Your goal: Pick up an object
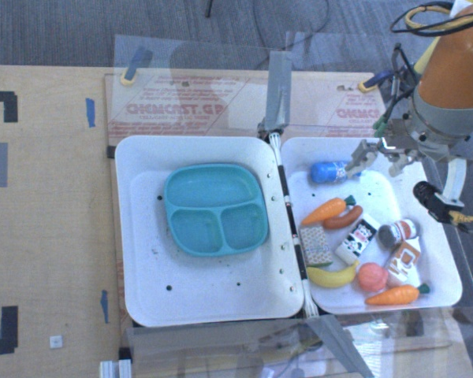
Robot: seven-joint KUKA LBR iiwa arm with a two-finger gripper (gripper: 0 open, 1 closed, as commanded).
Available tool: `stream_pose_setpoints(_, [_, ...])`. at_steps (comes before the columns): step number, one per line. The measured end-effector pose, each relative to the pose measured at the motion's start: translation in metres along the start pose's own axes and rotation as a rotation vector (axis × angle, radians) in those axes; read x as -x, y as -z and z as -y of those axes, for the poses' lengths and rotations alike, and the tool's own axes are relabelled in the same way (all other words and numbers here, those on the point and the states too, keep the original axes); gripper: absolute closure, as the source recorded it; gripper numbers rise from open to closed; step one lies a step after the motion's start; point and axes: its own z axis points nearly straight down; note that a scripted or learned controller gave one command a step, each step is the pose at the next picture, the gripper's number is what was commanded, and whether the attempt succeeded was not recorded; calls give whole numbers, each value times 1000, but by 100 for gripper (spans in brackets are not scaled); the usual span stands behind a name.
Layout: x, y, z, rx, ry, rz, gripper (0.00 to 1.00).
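Blue plastic, short and cylindrical, the small bottle-like object (328,172) lies on its side near the back of the right-hand white bin (451,274), its long axis running roughly left to right across the view. It is the likeliest target, since the two-finger gripper (377,154) hangs just to its right and slightly behind it, close but with no clear contact visible. So the object lies leftward and a touch forward of the fingertips, and a grasp would have to close across its short width, not along its length. How far apart the gripper's fingers stand cannot be told here; nothing is seen between them, so I judge it to be carrying nothing. Farther forward in the same bin, well apart from the blue object, sits a crowd of toy food: an orange carrot (325,211), a brown sausage (343,217), a yellow banana (333,275), a second carrot (394,294), a reddish round fruit (371,276) and a black-and-white carton (356,240). The left-hand white bin (138,235) bears a turquoise divided plate (216,209).
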Motion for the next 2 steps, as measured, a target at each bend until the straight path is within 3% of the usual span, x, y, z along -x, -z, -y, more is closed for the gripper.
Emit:
stream_pose_setpoints(1, [-11,-135,-48,4,152,2,0])
stream_pose_setpoints(2, [-9,-125,-48,6,148,2,100])
